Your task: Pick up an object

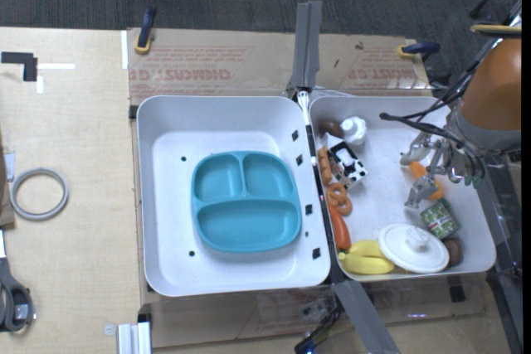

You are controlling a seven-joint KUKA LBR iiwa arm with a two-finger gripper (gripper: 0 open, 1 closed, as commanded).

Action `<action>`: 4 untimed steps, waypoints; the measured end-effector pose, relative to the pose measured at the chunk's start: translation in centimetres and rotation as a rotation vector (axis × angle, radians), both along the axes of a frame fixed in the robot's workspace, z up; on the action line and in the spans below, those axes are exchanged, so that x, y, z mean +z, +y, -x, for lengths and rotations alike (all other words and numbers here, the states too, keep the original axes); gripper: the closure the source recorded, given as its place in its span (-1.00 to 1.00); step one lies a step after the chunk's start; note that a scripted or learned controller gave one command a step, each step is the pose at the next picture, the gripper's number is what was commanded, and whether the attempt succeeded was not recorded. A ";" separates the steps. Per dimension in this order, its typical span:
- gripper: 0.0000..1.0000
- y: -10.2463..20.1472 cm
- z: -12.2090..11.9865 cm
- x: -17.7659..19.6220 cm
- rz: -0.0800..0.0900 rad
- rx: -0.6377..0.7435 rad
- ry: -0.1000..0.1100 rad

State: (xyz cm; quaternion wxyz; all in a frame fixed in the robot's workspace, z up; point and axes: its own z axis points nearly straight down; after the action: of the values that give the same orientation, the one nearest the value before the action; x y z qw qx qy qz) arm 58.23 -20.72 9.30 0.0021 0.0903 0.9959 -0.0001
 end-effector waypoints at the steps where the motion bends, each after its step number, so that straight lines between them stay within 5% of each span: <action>1: 1.00 0.1 -0.2 1.1 0.002 0.003 -0.005; 2: -1.00 0.1 -0.2 1.0 0.002 0.003 -0.005; 3: -1.00 -0.6 -1.0 0.0 0.001 0.005 -0.001; 4: 1.00 -0.6 -1.2 1.1 0.004 0.007 -0.006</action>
State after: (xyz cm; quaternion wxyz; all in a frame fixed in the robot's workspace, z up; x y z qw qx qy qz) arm 59.40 -21.31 10.38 0.0054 0.0870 0.9962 -0.0018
